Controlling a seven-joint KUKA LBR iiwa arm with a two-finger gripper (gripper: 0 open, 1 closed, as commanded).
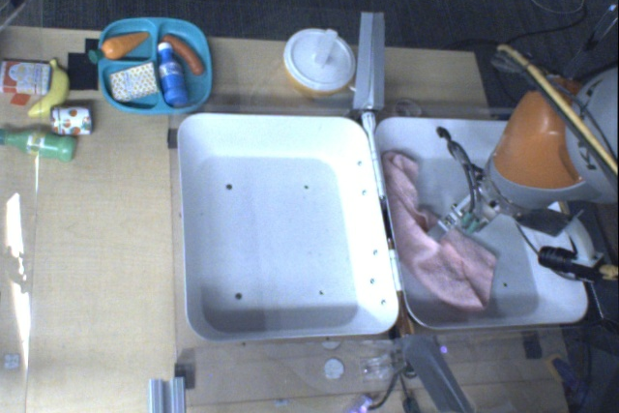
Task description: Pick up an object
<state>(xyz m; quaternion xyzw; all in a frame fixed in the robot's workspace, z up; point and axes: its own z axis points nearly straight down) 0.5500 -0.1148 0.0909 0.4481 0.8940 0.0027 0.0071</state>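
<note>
The gripper (455, 222) sits low on the pink cloth (440, 247) (along the right bin's (551, 309) left wall); finger state unclear, nothing lifted yet.

Even overhead light, soft shadows, slight blur, glare lower-left.

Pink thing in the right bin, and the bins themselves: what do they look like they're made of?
The pink thing looks like soft cloth, perhaps terry or fleece: it lies crumpled in folds with a matte, slightly fuzzy surface. The right bin and left bin look like moulded white plastic, smooth with a faint sheen and rounded corners; painted metal can't be ruled out. The gripper sits at the cloth.
</note>
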